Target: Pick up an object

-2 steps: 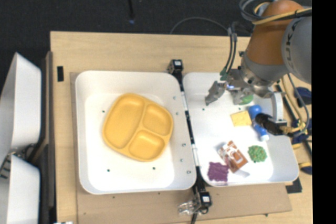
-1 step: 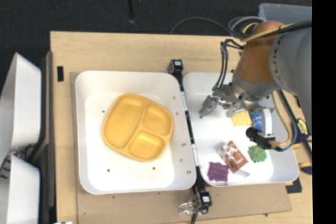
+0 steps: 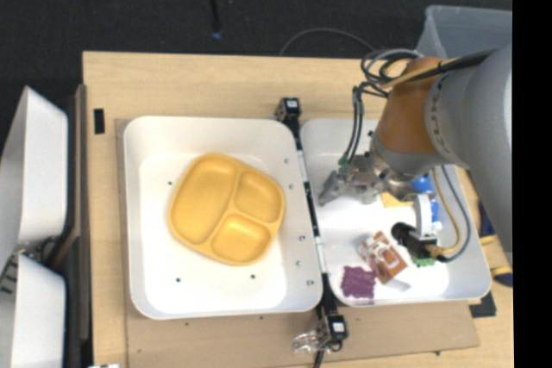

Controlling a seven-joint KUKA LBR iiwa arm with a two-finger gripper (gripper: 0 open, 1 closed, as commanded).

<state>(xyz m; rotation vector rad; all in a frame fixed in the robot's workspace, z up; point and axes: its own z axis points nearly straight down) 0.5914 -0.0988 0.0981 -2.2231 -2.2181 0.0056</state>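
Note:
My gripper [image 3: 338, 184] hangs low over the left part of the right bin [image 3: 332, 142], close to the wall between the two bins. The grey arm with its orange band reaches in from the right above it. Loose objects lie toward the bin's front, apart from the gripper: a purple lump [image 3: 358, 282], a brown and white packet [image 3: 384, 255] and a small green piece [image 3: 423, 258]. No object shows in the gripper.
A yellow divided plate [image 3: 227, 208] lies in the middle of the left bin [image 3: 142, 271]. A small yellow item [image 3: 393, 201] peeks out beside the wrist. Black clamps sit at the back and front of the seam between the bins.

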